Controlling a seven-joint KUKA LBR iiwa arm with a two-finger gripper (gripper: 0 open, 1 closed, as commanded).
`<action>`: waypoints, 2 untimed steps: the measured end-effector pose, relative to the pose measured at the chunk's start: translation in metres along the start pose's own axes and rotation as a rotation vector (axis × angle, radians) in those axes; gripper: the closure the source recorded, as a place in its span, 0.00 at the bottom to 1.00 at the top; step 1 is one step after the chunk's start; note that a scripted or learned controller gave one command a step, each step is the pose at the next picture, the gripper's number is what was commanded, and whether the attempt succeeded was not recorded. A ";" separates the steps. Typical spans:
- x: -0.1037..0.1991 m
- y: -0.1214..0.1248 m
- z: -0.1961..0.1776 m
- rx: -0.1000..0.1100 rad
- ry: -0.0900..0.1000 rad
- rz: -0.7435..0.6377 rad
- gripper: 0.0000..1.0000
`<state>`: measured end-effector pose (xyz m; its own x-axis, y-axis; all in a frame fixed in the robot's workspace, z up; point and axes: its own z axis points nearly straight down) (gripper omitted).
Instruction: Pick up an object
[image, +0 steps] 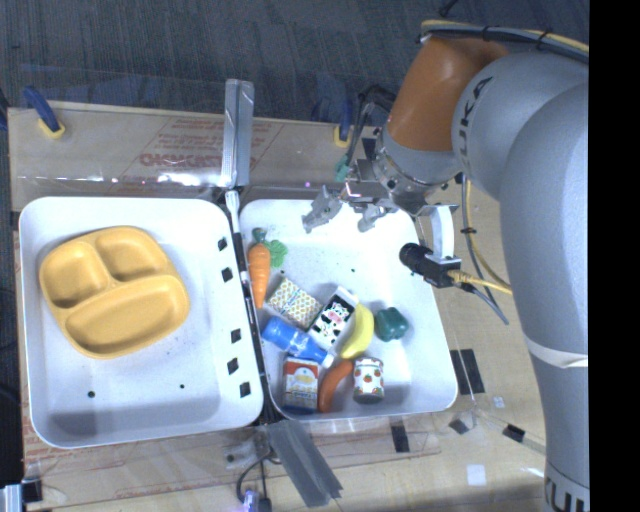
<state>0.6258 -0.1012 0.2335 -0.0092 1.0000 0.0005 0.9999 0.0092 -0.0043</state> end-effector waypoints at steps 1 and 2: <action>-0.010 -0.033 0.130 -0.001 0.000 0.200 0.00; 0.000 -0.080 0.136 -0.016 0.004 0.465 0.00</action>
<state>0.5448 -0.1023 0.0975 0.4403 0.8978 0.0057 0.8978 -0.4403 0.0108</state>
